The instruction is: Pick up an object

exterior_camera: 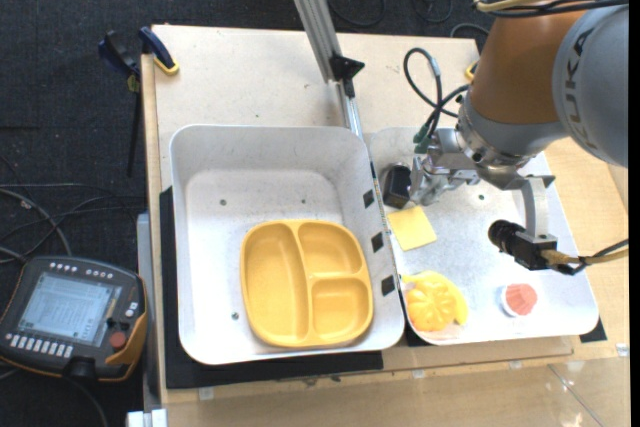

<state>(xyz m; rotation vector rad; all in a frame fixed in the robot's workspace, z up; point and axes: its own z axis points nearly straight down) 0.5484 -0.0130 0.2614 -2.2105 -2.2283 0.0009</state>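
Worktop (230,65) bare tan board, two shallow white bins. Left bin (200,175): glossy yellow three-section plastic plate (305,283). Right bin (560,255): pincer (425,183) low at back-left corner, spread or pressed together — cannot tell. Nearest target: flat yellow square slice (413,228), just in front of pincer, no clear long axis. Farther front: lumpy yellow toy (434,302), small round red-and-white piece (519,298).

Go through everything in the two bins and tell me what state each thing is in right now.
Divided yellow plate: flat, upright, in the left bin.
Yellow cheese slice: flat in the right bin, just below the gripper.
Yellow flower-shaped toy: resting at the right bin's front.
Small pink-red object: resting at the front right.
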